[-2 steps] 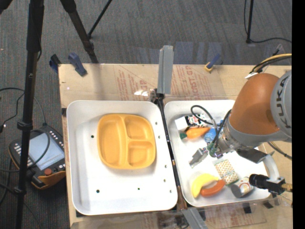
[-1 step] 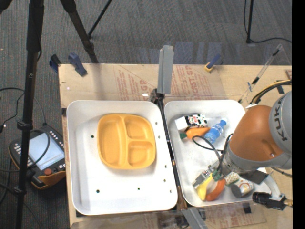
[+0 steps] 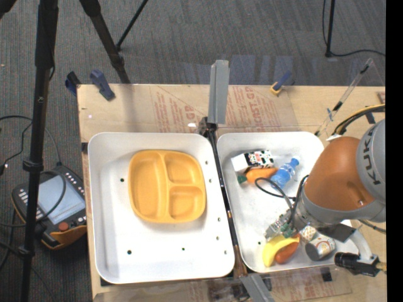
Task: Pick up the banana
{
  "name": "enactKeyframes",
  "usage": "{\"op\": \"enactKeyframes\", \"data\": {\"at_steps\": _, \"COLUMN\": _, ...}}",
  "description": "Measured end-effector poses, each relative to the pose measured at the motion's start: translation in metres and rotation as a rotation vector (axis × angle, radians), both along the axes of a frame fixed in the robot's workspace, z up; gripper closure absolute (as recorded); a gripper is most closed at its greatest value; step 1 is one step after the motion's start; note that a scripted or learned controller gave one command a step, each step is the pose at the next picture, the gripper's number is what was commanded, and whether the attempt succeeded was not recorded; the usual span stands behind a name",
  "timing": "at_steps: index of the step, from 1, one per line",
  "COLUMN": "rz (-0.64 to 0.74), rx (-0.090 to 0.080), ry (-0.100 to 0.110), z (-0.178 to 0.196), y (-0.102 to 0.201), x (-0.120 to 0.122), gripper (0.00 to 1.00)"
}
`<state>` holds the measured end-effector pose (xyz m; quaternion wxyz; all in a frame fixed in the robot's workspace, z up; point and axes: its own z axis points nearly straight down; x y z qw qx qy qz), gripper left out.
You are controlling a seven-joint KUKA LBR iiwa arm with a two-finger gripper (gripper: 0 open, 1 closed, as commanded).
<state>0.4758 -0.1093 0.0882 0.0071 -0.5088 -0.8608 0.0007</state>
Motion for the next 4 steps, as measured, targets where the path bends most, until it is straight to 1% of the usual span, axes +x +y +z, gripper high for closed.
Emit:
{"op": "enactKeyframes", "data": {"at_steps": 1, "rz": 0.0, "rx": 0.0, "ry": 0.0, "z": 0.0, "y": 0.0, "x": 0.0, "gripper": 0.0}}
{"op": "enactKeyframes", "data": {"at_steps": 2, "rz": 0.239, "rx": 0.0, "ry": -0.007, "z": -0.004, "y": -0.026, "x": 0.0, "gripper": 0.0}}
{"op": "enactKeyframes", "data": {"at_steps": 3, "rz": 0.233, "rx": 0.005, "ry": -0.003, "z": 0.001, "y": -0.026, "x": 0.001, "gripper": 1.0}}
{"op": "enactKeyframes", "data": {"at_steps": 4, "rz": 0.141, "rx": -0.001, "ry": -0.008, "z": -0.005, "y": -0.046, "x": 0.001, "gripper": 1.0}}
